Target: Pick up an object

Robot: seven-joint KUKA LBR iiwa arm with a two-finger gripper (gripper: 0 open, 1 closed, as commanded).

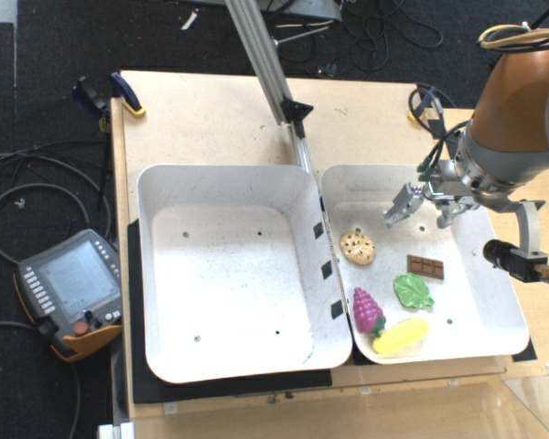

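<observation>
You have five candidates lying loose in the right bin (494, 332), near its front half: a cookie (357, 246), a brown chocolate bar (425, 266), a green leaf (412, 291), a purple grape bunch (367, 310) and a yellow corn cob (402, 336). They lie mostly apart, which should leave room for fingers around each. Your pincer (430, 205) hangs over the bin's bare rear part, fingers spread apart with nothing between them, away from every object. The left bin (156, 245) sits just beside it on the table (210, 117).
</observation>
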